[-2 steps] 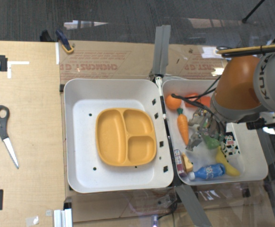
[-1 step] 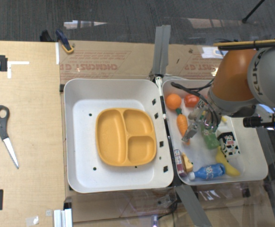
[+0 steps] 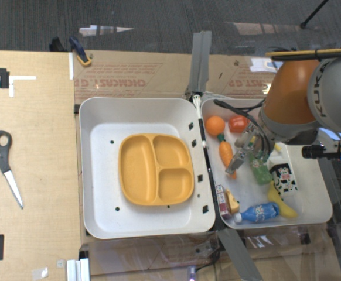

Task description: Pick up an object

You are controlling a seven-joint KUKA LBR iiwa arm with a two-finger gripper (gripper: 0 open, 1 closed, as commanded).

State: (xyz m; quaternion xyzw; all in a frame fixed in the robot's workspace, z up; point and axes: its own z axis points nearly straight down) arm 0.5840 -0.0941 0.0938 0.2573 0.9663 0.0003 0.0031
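My gripper (image 3: pixel 246 156) hangs low over the middle of the right bin (image 3: pixel 317 183), below the orange-banded wrist. A carrot (image 3: pixel 225 152) lies just to its left. A green object (image 3: pixel 260 172) sits right beside and partly under it on the right; whether the gripper touches it I cannot tell. An orange (image 3: pixel 215 124) and a red tomato (image 3: pixel 238 123) rest at the bin's far end. A cow-patterned carton (image 3: pixel 283 179), a banana (image 3: pixel 282 207) and a blue bottle (image 3: pixel 258 213) lie nearer the front.
The left bin (image 3: pixel 94 174) holds a yellow divided plate (image 3: pixel 156 169). A yellow wedge (image 3: pixel 232 203) and a red bar (image 3: pixel 220 195) lie along the right bin's left wall. Scissors (image 3: pixel 4 163) rest on the bench at far left.
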